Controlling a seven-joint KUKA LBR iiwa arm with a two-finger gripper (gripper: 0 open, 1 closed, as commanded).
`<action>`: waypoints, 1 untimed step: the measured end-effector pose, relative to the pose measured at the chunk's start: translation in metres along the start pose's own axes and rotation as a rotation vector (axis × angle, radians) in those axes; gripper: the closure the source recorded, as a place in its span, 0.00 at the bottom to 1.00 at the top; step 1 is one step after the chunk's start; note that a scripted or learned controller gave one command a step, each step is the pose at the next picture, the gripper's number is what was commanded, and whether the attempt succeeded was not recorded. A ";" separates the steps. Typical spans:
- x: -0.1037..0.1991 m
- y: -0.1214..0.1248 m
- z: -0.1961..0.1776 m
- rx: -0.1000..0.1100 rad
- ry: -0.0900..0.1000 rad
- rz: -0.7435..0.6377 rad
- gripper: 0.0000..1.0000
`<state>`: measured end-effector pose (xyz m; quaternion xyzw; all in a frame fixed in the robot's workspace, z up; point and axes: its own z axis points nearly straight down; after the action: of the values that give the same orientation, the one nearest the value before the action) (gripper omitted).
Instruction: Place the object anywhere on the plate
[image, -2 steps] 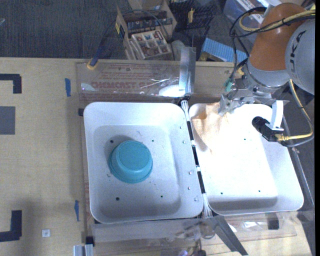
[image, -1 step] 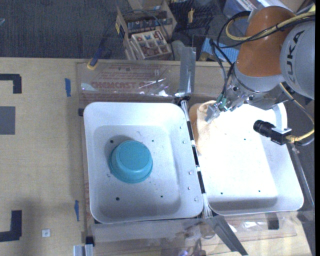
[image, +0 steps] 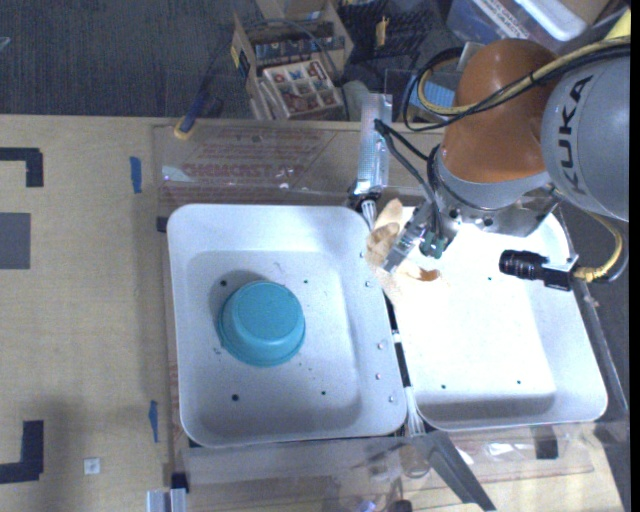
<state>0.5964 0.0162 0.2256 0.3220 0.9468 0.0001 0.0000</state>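
Note:
A blue round plate (image: 262, 321) sits in the left white bin (image: 200, 240), left of its centre. A tan, bread-like object (image: 384, 236) is at the seam between the two bins, near their far edge. A small brown piece (image: 427, 275) lies just right of it in the right bin (image: 520, 380). My gripper (image: 417, 246) comes down from the orange-banded wrist (image: 495, 100) and is right against the tan object's right side, partly covering it. Whether the object is lifted or resting on the rim is unclear.
A black cylindrical part (image: 527, 265) of the arm juts out over the right bin. A metal bracket (image: 372, 160) stands behind the seam. Boxes and cables crowd the floor beyond the bench.

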 end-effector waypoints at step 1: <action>0.040 0.024 0.009 -0.001 -0.001 -0.397 1.00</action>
<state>0.5788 0.0597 0.2164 0.1289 0.9917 0.0005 0.0004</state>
